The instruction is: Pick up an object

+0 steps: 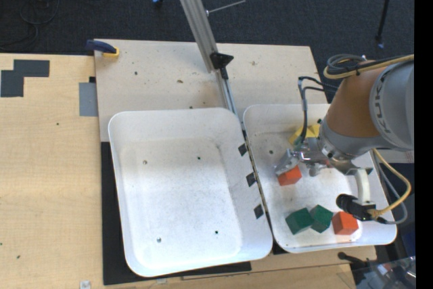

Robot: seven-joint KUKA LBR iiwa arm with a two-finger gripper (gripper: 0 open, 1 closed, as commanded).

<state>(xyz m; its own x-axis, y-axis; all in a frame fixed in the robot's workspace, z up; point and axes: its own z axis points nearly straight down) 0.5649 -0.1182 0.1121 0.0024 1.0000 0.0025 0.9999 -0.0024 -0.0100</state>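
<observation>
We looked down at a slant on a pale surface (169, 71) carrying two shallow white bins side by side. The left bin (135, 128) sat toward nine o'clock, the right bin (260, 118) toward three o'clock. The grey arm (369, 112), with its orange band, reached in from three o'clock and hung over the upper half of the right bin.

Its gripper (292, 163) pointed down and toward nine o'clock, just above an orange block (289, 176) near the middle of that bin. We could not tell how wide the gripper stood, nor whether it had hold of the block; metal and block overlapped, but no grasp was plain.

Toward six o'clock in the same bin lay two green blocks (309, 220), touching each other, with a second orange block (345, 223) just beside them at their three o'clock. A yellow piece (300, 137) peeked out beside the arm at the gripper's twelve o'clock.

By our judgement the task was midway: the approach looked made, while a secure grasp and a lift clear of the bin were left.
</observation>
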